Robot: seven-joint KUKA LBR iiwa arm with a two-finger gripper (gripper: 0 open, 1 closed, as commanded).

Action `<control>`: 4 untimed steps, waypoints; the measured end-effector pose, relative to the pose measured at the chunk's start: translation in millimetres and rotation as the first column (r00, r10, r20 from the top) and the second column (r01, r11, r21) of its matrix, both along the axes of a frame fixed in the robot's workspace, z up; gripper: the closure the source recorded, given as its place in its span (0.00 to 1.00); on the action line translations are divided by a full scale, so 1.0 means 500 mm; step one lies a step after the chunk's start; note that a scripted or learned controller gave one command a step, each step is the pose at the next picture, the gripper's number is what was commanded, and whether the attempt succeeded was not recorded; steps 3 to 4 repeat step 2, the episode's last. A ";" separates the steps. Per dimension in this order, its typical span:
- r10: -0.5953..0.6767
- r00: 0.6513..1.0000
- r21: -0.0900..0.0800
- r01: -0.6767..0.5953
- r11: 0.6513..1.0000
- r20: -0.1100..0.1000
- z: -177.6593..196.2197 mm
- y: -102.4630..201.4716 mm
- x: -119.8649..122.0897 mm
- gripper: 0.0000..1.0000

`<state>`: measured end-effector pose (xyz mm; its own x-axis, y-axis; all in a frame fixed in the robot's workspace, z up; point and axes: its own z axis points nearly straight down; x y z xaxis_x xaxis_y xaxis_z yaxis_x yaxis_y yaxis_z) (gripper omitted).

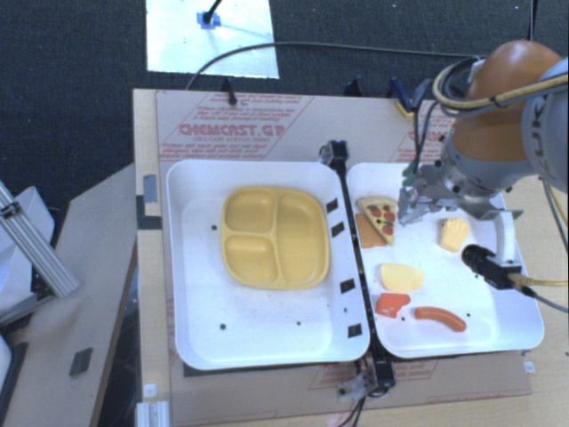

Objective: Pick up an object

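Gripper [411, 208] hovers low over the pizza slice [380, 214] near the right bin's [524, 332] far-left corner.

Whether it is spread or closed, I cannot tell from where I stand. The slice lies flat against a cracker-like piece [369, 230] hard by the divider; a descent could pinch both, or skid off the thin wedge and come up bare.

Yellows and reds on white

A pale yellow divided plate [273, 237] sits in the white left bin [200, 327]. At three o'clock, a red-spotted pizza slice [380, 213], yellow wedge [401, 278], yellow ridged piece [454, 234], red chunk [391, 304], orange-red sausage [439, 318].
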<state>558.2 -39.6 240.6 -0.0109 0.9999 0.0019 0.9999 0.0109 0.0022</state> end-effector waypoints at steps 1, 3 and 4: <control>0.000 1.000 0.000 0.000 1.000 -0.001 0.000 0.102 0.004 1.00; -0.001 1.000 0.000 0.001 1.000 -0.002 0.007 0.197 -0.016 1.00; -0.001 1.000 0.000 0.001 1.000 -0.002 0.007 0.197 -0.016 1.00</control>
